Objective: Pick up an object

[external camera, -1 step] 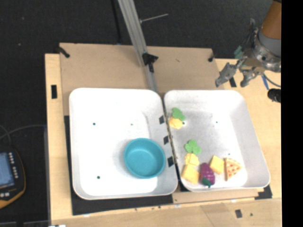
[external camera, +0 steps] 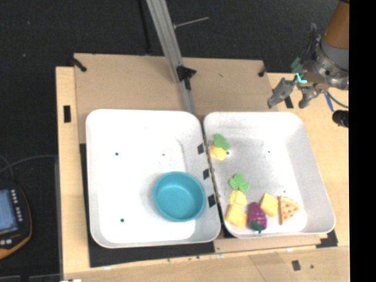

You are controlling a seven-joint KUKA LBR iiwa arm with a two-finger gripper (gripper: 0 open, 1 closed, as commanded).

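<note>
My gripper (external camera: 292, 97) hangs above the bench just past the far right corner of the right bin (external camera: 294, 134), fingers spread apart with nothing between them. Inside that bin lie small toy foods: a yellow and green piece (external camera: 219, 148) near the left wall, a green leafy piece (external camera: 238, 183), yellow blocks (external camera: 236, 210), a purple grape bunch (external camera: 257, 215), a yellow cheese cube (external camera: 268, 204) and a pizza slice (external camera: 286, 208) near the front. A blue bowl (external camera: 178, 196) sits in the left bin (external camera: 117, 140).
A slanted metal post (external camera: 167, 40) rises behind the divider between the bins. A cardboard sheet (external camera: 129, 81) lies under the back of both bins. A handheld pendant (external camera: 12, 213) sits at the far left.
</note>
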